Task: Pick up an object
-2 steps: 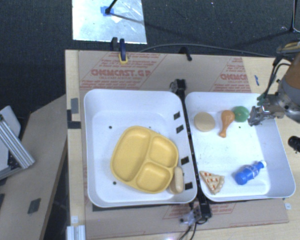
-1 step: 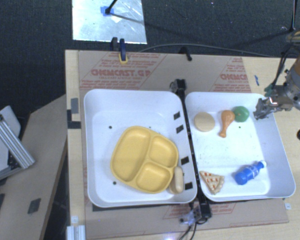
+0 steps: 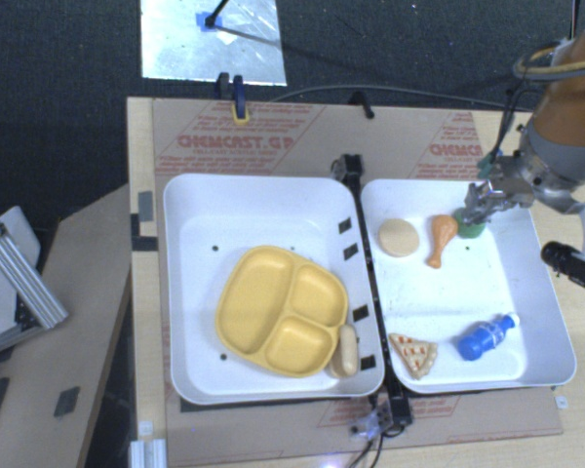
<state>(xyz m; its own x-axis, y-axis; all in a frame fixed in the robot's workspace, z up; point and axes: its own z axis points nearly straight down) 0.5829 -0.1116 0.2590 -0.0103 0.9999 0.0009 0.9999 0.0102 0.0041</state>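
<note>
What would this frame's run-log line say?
phase: reaching | gripper: over right bin far edge, by green object | nothing visibly held | drumstick beside

Bare floor lies between drumstick [image 3: 441, 238], blue bottle [image 3: 486, 337] and pizza slice [image 3: 413, 354].

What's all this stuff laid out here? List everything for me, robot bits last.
bins: two, white, side by side on the bench
tray: one, yellow, three compartments, in the left bin
bun: one, tan, left bin, against the tray's lower right edge
cookie: one, beige, round, upper left of the right bin
drumstick: one, orange, right of the cookie
green thing: one, under the jaws, too hidden to identify
pizza slice: one, tan with red, lower left of the right bin
bottle: one, blue, lying down, right of the pizza slice
arm: one, grey and orange, over the right bin's upper right
jaws: just above the green thing
</note>
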